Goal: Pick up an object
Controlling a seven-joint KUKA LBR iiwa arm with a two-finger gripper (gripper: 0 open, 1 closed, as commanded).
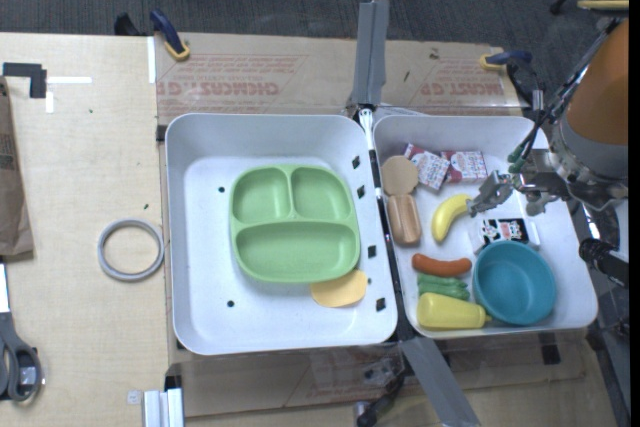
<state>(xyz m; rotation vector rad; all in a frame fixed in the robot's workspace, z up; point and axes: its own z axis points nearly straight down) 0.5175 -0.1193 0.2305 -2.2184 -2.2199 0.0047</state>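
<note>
Right bin (560, 130): banana (449, 216) at centre, blue bowl (514, 283) at near right corner, sausage (441, 265), wooden spoon (401, 200), pink box (446, 165) at far edge. Tool (500, 190) over the bin just right of the banana, fingers parted, nothing between them. Left bin (185, 215): green plate (294, 222).

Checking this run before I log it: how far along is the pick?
Done: the gripper is over the right bin, beside the banana. In hand: nothing visible between its fingers. Left: the grasp and lift; the banana, sausage and blue bowl all lie in the bin.
</note>
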